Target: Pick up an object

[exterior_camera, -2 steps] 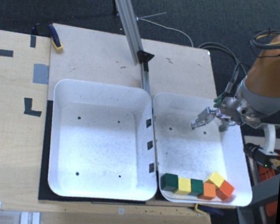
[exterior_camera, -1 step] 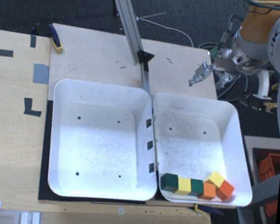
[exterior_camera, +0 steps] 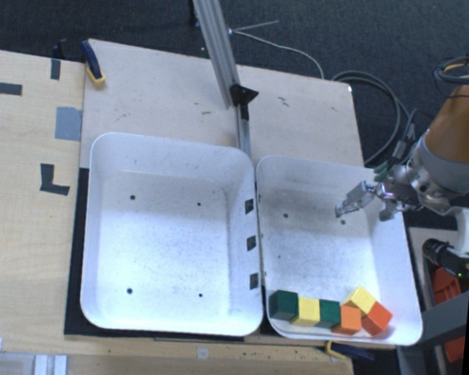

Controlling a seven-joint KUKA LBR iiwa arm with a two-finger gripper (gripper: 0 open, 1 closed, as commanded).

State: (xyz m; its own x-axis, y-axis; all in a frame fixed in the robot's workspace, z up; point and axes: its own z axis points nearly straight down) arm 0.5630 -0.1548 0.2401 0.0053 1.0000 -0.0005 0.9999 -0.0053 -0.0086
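Coloured blocks (exterior_camera: 330, 312), six that you can count: two green, two yellow, two orange, small cubes crowded touching along the right bin's (exterior_camera: 313, 232) near rim. Your hand (exterior_camera: 370, 199) hangs above that bin's far right, nothing between its parted fingers.

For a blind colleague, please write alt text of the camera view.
The gripper hangs over the right bin's far part, holding nothing. Six blocks, green, yellow and orange, crowd that bin's near right corner; the left bin sits beside it.
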